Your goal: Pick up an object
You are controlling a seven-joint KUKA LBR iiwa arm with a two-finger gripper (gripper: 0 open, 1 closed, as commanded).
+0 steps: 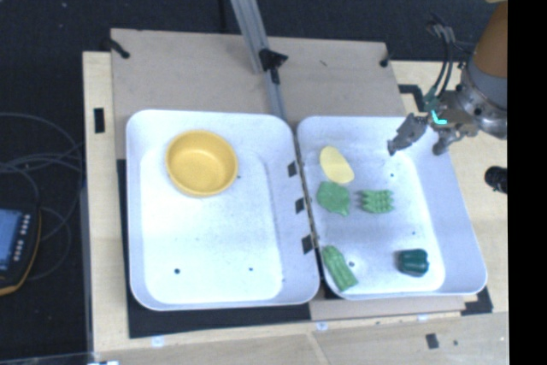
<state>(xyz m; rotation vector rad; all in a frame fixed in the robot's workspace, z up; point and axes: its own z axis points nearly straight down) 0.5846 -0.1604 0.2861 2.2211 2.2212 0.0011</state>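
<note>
My gripper (421, 139) hangs over the upper right part of the right bin (444, 209), its two fingers spread open with nothing between them. Below and left of it lie a yellow lemon-like piece (336, 165), a green leafy piece (334, 198) and a small spiky green piece (375, 201). A long green piece (339, 267) lies near the bin's front left corner. A dark green pepper-like piece (413, 261) sits at the front right. A yellow bowl (202, 162) stands in the left bin (214, 269).
A grey metal pole (244, 0) slants from the top down to the divide between the bins. The bins rest on a pale wooden bench (214, 338). A handheld pendant (13, 244) with cables lies at the far left.
</note>
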